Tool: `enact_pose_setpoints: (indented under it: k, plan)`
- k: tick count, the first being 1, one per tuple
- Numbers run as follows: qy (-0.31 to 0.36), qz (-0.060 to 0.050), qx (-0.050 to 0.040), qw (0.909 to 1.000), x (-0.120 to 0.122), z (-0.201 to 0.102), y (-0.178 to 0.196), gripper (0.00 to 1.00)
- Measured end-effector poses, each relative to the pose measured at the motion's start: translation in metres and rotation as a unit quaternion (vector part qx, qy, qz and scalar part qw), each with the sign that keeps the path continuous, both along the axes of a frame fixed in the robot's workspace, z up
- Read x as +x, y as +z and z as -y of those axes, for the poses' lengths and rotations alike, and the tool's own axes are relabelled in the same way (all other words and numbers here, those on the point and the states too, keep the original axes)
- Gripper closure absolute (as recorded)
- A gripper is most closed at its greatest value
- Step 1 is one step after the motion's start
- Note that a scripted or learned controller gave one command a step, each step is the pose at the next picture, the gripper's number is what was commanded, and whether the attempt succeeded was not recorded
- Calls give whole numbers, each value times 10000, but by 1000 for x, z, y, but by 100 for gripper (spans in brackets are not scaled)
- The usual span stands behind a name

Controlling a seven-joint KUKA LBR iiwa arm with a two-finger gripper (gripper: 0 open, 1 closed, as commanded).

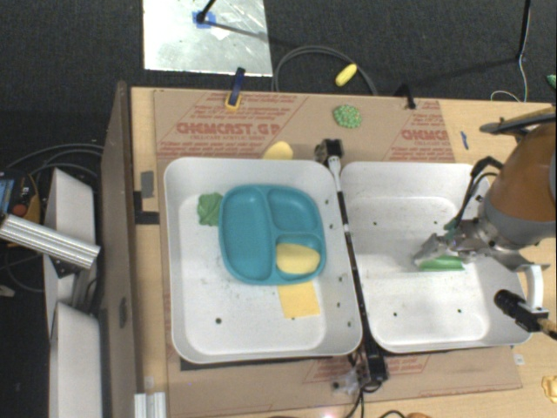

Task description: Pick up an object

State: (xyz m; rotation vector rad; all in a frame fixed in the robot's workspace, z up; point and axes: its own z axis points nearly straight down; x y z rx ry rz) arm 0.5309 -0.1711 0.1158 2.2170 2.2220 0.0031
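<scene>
Sitting in the left bin, a blue tray holds a yellow piece, while in the right bin a green object lies lengthwise left-right directly beneath the jaws, whose spread I cannot tell.

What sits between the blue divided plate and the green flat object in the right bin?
In the camera view, between the blue divided plate and the green flat object: the bins' dark dividing rims and bare white bin floor.
</scene>
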Motion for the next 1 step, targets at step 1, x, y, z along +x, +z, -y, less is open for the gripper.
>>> enact_pose_setpoints:
  k: [1]
  plan:
    - [76, 42, 19, 10000, 52, -113, 73, 100]
